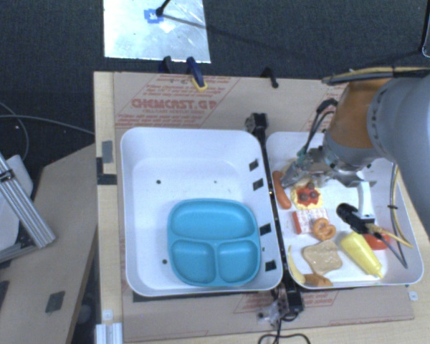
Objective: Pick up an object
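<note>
My arm (405, 117) comes in from three o'clock, and my pincer (299, 172) hangs low over the right bin (413, 262), toward its ten o'clock corner. From this angle I cannot tell whether the pincer is spread or pressed together, and I see nothing pinched in it. The things I might pick up all lie in this bin. A red sausage (280, 190) lies along the nine o'clock wall, just at seven o'clock of my pincer. A pizza slice (306, 195) with dark red spots sits right at six o'clock of the pincer, very close under it, though I cannot tell if we touch. Further toward six o'clock come a red-and-white strip (309, 217), then an orange ring (322, 228) just beside it, then a slice of toast (322, 257) near the bin's six o'clock edge. At three o'clock of the toast lies a yellow piece (363, 254), tilted. The left bin (193, 156) is at nine o'clock of all this, and it holds a blue plate (213, 241) with three sections, set toward its six o'clock side and well apart from my pincer.
</note>
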`<state>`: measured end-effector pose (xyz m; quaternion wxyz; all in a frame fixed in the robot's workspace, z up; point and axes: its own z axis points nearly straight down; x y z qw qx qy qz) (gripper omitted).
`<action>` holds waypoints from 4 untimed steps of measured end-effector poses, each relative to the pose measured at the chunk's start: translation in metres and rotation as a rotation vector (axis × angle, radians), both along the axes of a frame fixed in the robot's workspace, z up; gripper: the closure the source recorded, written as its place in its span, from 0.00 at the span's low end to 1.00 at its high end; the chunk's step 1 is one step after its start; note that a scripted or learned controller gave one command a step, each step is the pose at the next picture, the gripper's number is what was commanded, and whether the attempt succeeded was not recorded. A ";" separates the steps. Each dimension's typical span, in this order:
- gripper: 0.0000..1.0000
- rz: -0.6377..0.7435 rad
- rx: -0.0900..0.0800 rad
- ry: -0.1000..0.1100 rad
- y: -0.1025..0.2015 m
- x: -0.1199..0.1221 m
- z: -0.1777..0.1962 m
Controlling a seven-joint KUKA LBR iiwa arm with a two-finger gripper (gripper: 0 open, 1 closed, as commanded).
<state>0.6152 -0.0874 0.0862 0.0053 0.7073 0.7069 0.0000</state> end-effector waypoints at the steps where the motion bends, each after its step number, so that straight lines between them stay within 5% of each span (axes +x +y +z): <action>1: 0.00 -0.001 0.005 0.006 -0.003 -0.047 -0.001; 3: 0.00 -0.002 0.007 0.006 -0.005 -0.129 -0.002; 4: 0.00 0.008 0.006 -0.011 0.011 -0.125 0.163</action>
